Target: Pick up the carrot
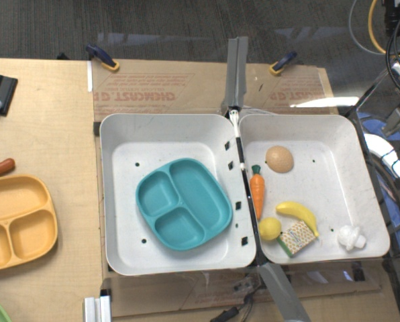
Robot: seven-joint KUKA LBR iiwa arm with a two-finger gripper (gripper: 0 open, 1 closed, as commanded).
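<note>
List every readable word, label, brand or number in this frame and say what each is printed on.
"CHEMCAST GP", red print seen upside down, on the brown sheet behind the left bin.
Same red print on the sheet's right half: too blurred to read.
Small packet near the banana: print too small.

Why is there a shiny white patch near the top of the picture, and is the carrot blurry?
In the camera view, light glares off the clear sheet behind the right bin, making that bright streak. The carrot looks fairly sharp, with a soft shadow against the bin's left wall. The teal tray in the left bin is evenly lit, without glare.
</note>
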